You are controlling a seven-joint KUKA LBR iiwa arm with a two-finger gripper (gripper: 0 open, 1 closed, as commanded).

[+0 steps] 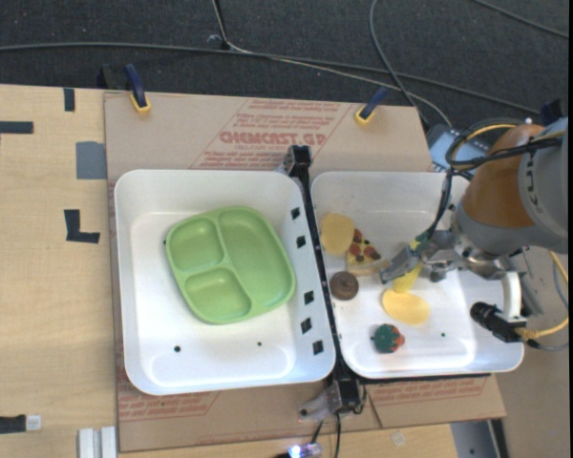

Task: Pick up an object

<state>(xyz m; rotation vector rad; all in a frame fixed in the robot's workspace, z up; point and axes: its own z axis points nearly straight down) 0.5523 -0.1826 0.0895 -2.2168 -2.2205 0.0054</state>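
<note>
Right white bin (pixel 458 356), near edge first: small green-and-red round toy (pixel 388 338), then a flat yellow plastic piece (pixel 406 306), a brown round disc (pixel 343 285), and farther back a pale yellow piece with red spots (pixel 349 239). Gripper (pixel 402 268) sits low just above the yellow piece; can't tell its opening or whether it holds anything. Left white bin (pixel 134 256) holds a green three-compartment plastic tray (pixel 229 263).
</note>
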